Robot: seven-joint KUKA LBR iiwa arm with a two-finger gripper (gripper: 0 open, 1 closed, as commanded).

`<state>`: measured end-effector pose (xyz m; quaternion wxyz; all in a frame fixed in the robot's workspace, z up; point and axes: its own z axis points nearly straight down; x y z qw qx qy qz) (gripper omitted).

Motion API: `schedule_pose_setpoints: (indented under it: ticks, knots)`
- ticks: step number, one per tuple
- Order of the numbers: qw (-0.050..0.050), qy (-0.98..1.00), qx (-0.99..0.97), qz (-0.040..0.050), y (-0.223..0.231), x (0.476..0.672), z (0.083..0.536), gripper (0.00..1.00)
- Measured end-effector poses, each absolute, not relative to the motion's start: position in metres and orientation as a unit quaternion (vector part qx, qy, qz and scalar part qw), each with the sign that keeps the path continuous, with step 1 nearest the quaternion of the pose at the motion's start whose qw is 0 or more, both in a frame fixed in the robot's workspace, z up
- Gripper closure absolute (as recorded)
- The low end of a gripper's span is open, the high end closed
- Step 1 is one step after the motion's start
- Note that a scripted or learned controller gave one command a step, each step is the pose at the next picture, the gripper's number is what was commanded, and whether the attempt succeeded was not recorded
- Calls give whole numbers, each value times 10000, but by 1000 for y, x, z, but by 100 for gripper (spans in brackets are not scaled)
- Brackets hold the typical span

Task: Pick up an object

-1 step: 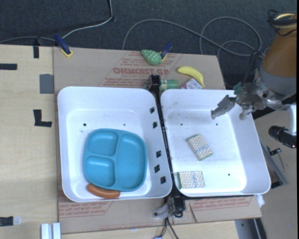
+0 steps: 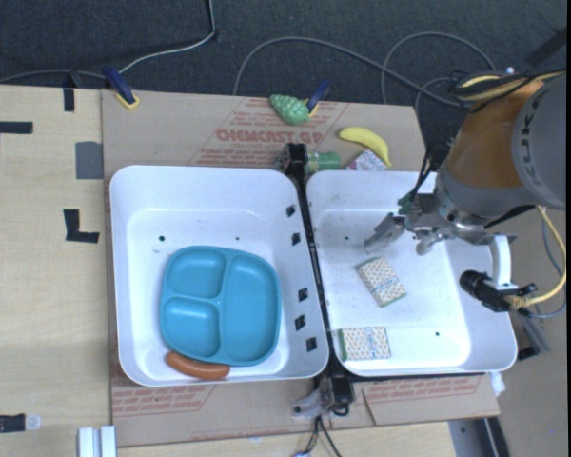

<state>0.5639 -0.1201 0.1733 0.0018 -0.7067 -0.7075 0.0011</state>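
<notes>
Gripper low over right bin, fingers spread wide, nothing between them. Nearest target: small patterned packet lying flat just below fingers, apart. Second packet near front wall. Wide spread likely set to straddle packet. Blue tray, sausage in left bin.

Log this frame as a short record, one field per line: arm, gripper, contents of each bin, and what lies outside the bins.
arm: grey KUKA arm with orange band, reaching in from the right over the right bin
gripper: gripper hangs open above the right bin, holding nothing
right bin: small packet just below the gripper; flat packet near the front edge
left bin: blue divided plate; sausage at the plate's front edge
outside bins: banana and green toy on the cardboard behind the bins
</notes>
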Motion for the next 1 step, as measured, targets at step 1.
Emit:
schedule_pose_setpoints:
  ticks: [1]
  knots:
    - [-57, -7066, -7076, -16, -105, 556, 91, 0]
